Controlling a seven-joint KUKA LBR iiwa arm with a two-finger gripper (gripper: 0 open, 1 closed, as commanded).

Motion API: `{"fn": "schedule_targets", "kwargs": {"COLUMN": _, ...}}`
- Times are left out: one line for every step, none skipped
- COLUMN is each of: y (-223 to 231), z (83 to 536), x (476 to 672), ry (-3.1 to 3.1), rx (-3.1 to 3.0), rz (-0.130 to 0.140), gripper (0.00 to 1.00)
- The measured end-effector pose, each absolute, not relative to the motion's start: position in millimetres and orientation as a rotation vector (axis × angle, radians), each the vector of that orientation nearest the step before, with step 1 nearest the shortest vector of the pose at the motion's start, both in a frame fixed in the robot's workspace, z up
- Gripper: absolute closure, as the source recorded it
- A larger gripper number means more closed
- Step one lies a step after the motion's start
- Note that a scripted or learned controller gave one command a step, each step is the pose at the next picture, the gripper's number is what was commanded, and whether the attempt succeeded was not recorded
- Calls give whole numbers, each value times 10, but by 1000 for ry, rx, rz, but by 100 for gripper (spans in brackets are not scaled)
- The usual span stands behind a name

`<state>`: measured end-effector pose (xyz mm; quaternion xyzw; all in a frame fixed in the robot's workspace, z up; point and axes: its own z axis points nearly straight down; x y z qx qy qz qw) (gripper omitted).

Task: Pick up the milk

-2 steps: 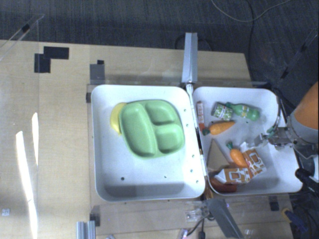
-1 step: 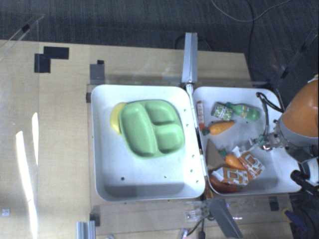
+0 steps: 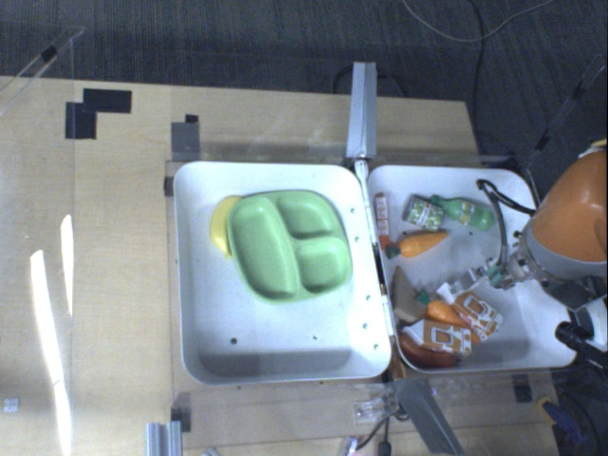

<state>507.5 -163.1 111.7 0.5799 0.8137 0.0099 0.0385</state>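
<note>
Wooden surface point(image 3: 114, 283) carrying two white bins side by side. Left bin point(image 3: 204, 350) holding a green divided tray point(image 3: 285, 242) lying over a yellow item point(image 3: 221, 224). Arm point(image 3: 570, 226) reaching in from the right, orange band up, wrist bending down over the right bin point(image 3: 541, 345). Tool point(image 3: 496, 272) hanging low near that bin's middle; can't tell how it's set. Milk carton point(image 3: 475, 313), orange-and-white, lying tilted just below-left of the tool. Green bottle point(image 3: 446, 213) and carrot point(image 3: 420, 245) lying toward the back.
</note>
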Motion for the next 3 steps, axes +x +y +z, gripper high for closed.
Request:
{"fn": "schedule_targets", "kwargs": {"y": -1449, "z": 2038, "x": 4894, "ry": 2327, "rx": 2098, "rz": 6, "gripper": 0}}
{"fn": "schedule_targets", "kwargs": {"y": -1387, "z": 887, "x": 4917, "ry": 2446, "rx": 1948, "rz": 11, "gripper": 0}}
{"fn": "schedule_targets", "kwargs": {"y": -1371, "z": 1005, "x": 4947, "ry": 2446, "rx": 1940, "rz": 17, "gripper": 100}}
